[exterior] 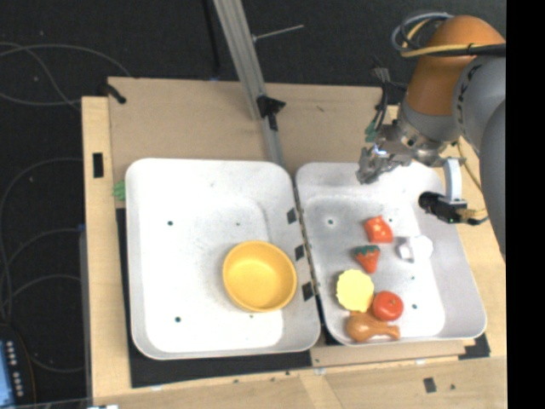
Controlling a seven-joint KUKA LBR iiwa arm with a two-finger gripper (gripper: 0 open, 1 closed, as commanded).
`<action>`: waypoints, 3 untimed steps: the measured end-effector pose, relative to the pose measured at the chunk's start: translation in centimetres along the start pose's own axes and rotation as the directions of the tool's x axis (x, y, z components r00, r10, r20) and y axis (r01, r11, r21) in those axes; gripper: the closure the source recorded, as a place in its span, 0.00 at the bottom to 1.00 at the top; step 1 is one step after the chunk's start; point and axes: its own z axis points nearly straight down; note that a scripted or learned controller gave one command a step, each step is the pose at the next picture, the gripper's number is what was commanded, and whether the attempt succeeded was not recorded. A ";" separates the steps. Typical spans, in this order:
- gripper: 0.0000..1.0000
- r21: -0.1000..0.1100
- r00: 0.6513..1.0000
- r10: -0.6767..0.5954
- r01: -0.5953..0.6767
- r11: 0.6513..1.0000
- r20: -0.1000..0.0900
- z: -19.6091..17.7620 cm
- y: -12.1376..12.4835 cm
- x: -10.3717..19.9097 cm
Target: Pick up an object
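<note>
My gripper (371, 167) hangs over the far edge of the right bin (332, 194), above and apart from the objects. Nothing shows between its fingers. In the right bin lie a red-orange piece (378, 229), a small strawberry (367, 257), a small white object (404, 248), a yellow round piece (354, 290), a red tomato (388, 305) and a brown drumstick shape (369, 327). A yellow bowl (259, 276) sits in the left bin (183, 220), near its right wall.
A slanted metal post (245, 58) rises behind the bins, ending near the divide between them. A black fitting (441, 204) sits by the right bin's far right rim. Cables lie on the dark floor to the left.
</note>
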 end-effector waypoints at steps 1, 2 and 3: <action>1.00 0.001 1.000 -0.001 0.001 1.000 0.000 -5.5 0.2 -0.1; 1.00 0.009 1.000 -0.003 0.003 1.000 -0.001 -4.7 -0.3 5.1; 1.00 0.009 1.000 -0.004 0.004 1.000 -0.001 -4.3 -1.5 11.0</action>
